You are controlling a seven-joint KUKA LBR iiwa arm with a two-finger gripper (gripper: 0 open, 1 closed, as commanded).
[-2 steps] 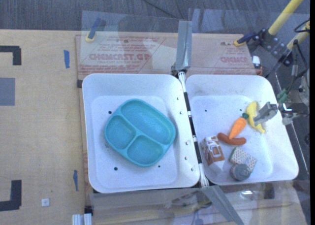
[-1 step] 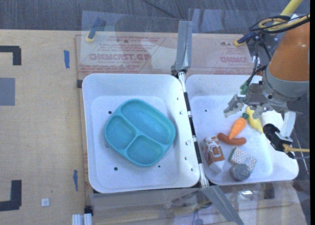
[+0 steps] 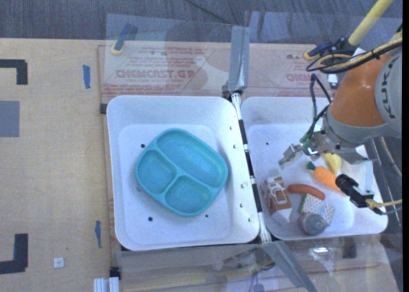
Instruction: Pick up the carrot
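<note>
Wooden bench [image 3: 51, 176], grey floor behind. Left bin [image 3: 121, 220] holds a blue divided plate [image 3: 182, 170]. Right bin [image 3: 268, 112] — carrot [image 3: 327, 177] lies near its right wall, beside a sausage [image 3: 305, 190]. Gripper [image 3: 295, 154] hangs just left of the carrot, grasp probably empty — cannot tell.

The fingers [image 3: 295, 152] hang over the right bin [image 3: 268, 115], near the carrot [image 3: 327, 178]; a blue plate [image 3: 182, 170] lies in the left bin [image 3: 128, 115].

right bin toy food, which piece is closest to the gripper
The carrot, the orange piece beside the gripper. The reddish sausage lies farther toward the bin's front edge, by the small box.
</note>
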